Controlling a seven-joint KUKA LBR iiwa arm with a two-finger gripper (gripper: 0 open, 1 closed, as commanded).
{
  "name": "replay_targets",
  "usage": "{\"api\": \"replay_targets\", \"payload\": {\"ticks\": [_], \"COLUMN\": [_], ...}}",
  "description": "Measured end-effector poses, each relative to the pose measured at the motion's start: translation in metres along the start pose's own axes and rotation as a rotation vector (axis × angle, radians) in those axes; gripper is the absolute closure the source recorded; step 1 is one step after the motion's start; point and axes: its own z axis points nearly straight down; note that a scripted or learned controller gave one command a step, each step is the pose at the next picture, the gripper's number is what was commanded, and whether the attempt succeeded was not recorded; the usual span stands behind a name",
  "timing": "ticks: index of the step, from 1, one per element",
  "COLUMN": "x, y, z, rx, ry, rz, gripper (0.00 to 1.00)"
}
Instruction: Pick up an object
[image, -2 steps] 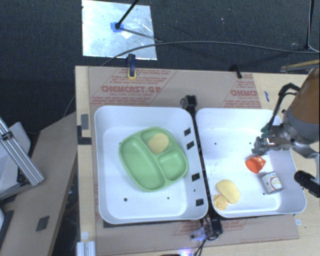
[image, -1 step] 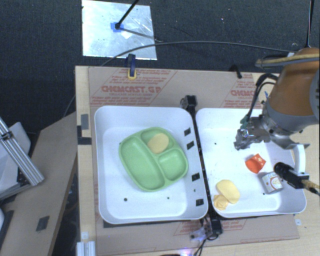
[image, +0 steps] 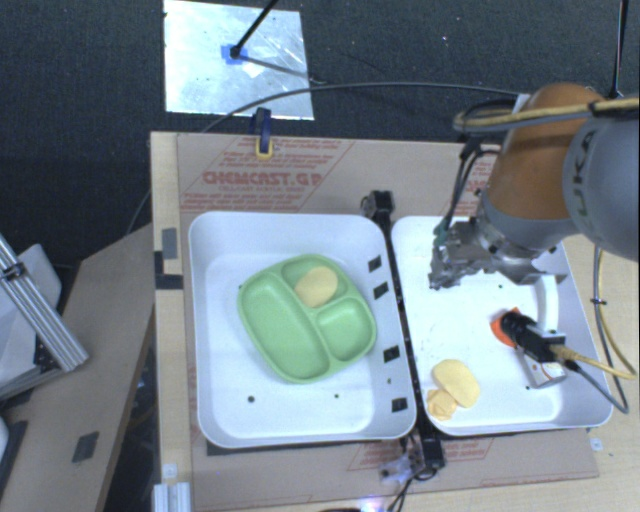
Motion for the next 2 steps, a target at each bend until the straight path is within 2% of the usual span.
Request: {"api": "replay_targets", "payload": {"ticks": [1,2], "x": [0.054,0.108], "y": [0.014,0.037], "z": [0.010,0.003], "rx": [0.000,0.000], "ry": [0.000,0.002], "rz": [-0.001,-0.002], "gripper": [1.00,1.00]}}
